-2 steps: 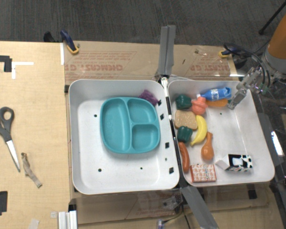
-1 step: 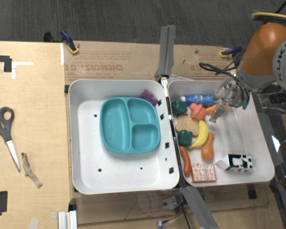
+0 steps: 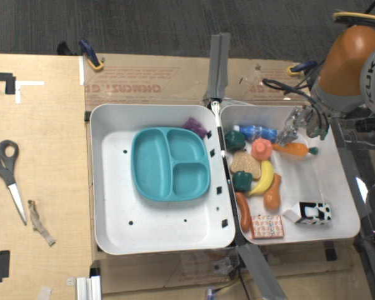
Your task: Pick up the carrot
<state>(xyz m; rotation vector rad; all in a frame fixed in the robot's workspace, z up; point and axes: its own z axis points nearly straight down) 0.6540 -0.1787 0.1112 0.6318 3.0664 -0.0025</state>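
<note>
The carrot [image 3: 292,149] is orange with a green tip at its right end. It lies flat on the floor of the right bin [image 3: 337,192], near the bin's far side. My gripper [image 3: 304,129] hangs just above and behind the carrot, under the arm's orange band. It is open, with a gap between its two metal fingers [image 3: 292,127] and nothing in that gap. The fingertips end a little short of the carrot's top.
Left of the carrot crowd a pink peach [image 3: 261,149], blue bottle [image 3: 256,132], green pepper [image 3: 234,140], bread [image 3: 242,162] and banana [image 3: 262,179]. A cow-print carton [image 3: 314,212] and red box [image 3: 267,226] lie nearer. The left bin [image 3: 112,224] holds a teal plate [image 3: 172,163].
</note>
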